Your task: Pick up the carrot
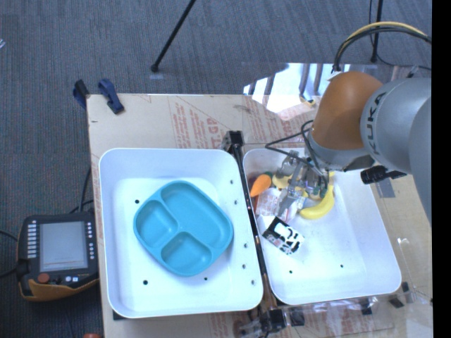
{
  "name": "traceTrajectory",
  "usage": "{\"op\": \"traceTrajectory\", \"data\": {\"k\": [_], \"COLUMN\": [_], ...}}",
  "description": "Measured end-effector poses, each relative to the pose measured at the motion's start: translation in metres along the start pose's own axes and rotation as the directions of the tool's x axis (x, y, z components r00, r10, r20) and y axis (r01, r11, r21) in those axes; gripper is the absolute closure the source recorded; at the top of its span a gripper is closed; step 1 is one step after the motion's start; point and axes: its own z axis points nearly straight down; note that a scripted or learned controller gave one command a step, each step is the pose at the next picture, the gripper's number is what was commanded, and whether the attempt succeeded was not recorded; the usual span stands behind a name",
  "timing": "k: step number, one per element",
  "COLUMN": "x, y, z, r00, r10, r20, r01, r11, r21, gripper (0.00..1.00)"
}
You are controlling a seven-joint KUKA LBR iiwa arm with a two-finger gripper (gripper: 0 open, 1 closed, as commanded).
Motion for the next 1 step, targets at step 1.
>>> {"op": "traceTrajectory", "data": {"k": [1], "x": [0.0059], "y": [-0.0053], "z": [0.0008], "r00": [0.935], "r10": [0.355], "r20": [0.000], "r01": [-0.355], "r11": [0.935], "r21": [0.000], "gripper": [0.00]}}
